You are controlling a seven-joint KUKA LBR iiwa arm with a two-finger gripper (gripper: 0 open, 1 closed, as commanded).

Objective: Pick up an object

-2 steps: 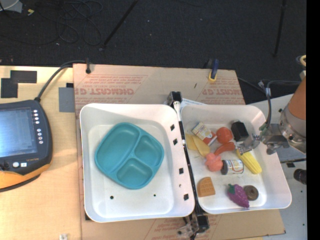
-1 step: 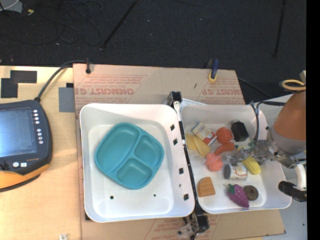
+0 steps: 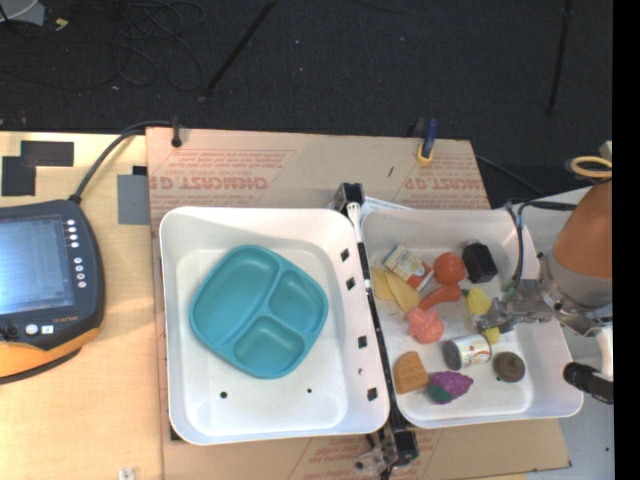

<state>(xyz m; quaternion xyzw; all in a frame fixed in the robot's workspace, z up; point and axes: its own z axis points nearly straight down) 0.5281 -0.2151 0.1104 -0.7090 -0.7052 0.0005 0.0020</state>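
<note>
— So where's the arm?
— Grey arm w/ orange band (image 3: 590, 233) reaches over the right edge of the right white bin (image 3: 540, 404). Gripper (image 3: 500, 313) hangs low inside, near that edge.
— Holding anything?
— Can't tell; it's too blurred to read its state.
— What's around it?
— Small yellow toy (image 3: 479, 301) just left of it. White cylinder w/ red-yellow label (image 3: 468, 351) lies below it, round brown piece (image 3: 509, 367) by the bin's bottom right corner. Purple grape cluster (image 3: 449, 386) and tan biscuit-like piece (image 3: 410, 371) along the bottom edge. Pink lump (image 3: 426, 325) mid-bin, black block (image 3: 479, 262) near the top edge.
— Left bin?
— Left white bin (image 3: 190, 408) has a teal divided plastic plate (image 3: 260, 310), roughly centred.
</note>
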